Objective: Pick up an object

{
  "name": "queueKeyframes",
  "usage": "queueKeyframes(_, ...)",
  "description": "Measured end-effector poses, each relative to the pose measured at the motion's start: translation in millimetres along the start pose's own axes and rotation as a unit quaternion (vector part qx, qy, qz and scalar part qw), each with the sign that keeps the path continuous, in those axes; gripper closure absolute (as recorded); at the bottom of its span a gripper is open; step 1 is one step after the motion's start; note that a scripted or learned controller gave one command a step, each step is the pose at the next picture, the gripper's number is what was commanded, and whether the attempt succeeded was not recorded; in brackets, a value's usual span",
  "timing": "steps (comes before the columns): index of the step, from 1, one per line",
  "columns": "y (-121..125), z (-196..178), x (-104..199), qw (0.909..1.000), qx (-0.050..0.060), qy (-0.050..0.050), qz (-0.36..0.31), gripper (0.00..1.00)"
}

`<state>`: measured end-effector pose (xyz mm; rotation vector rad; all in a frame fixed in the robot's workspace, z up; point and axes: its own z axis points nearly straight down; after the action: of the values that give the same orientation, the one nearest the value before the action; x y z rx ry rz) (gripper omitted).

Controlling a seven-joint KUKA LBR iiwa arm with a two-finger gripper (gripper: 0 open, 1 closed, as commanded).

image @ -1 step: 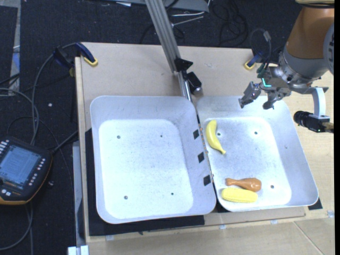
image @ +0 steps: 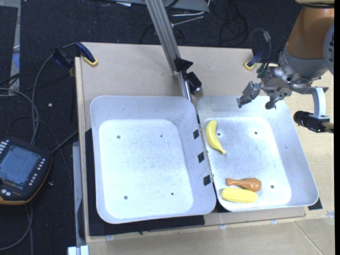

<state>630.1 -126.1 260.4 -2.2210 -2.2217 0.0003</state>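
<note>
1. A banana (image: 213, 136), a drumstick-shaped toy (image: 245, 183) and a yellow lemon-like piece (image: 239, 195) lie in the right bin (image: 297, 158), ungrasped.
2. The claw (image: 260, 96) hangs spread at the bin's 12 o'clock rim, holding nothing; the whole pick remains.

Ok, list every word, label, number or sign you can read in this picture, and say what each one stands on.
No text can be read.
Teach pendant on the floor at left: its screen shows rows of marks, too small and blurred to read.
Black tabs on the seam between the bins: no lettering visible.
Banana, drumstick, yellow piece, gripper: no labels visible.
</note>
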Motion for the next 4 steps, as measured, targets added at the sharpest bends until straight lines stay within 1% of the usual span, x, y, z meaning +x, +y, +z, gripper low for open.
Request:
queueKeyframes(2, 1.4, 89.2, -10.7, 1.0000, 0.002, 0.000, 0.000, 0.00)
queueKeyframes(3, 3.6, 132.4, -8.1, 1.0000, 0.002, 0.000, 0.000, 0.00)
queueKeyframes(4, 4.7, 119.5, -8.5, 1.0000, -0.001, 0.000, 0.000, 1.00)
